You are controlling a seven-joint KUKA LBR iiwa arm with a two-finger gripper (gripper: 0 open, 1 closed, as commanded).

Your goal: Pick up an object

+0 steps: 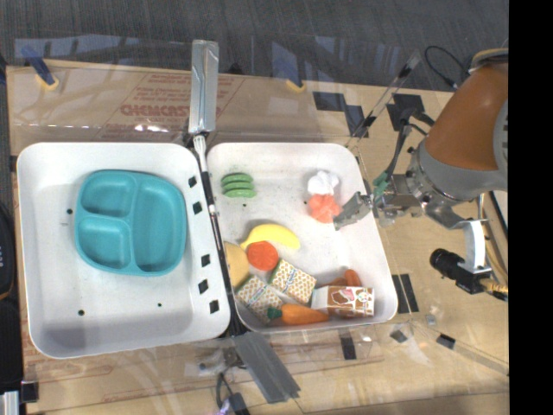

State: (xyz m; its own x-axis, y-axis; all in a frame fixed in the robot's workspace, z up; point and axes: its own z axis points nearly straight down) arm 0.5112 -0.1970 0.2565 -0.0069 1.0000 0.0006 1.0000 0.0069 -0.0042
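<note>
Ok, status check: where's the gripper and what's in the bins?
Gripper at right bin's right rim, nothing held. Nearest: pink-and-white toy. Banana, carrot crowd the front. Teal tray in left bin.

The arm (467,137), grey below its orange band, is being reached in from the right and is being held bent downward and leftward, with the gripper (350,212) being carried low at its tip, its fingers being too blurred to be read.
</note>
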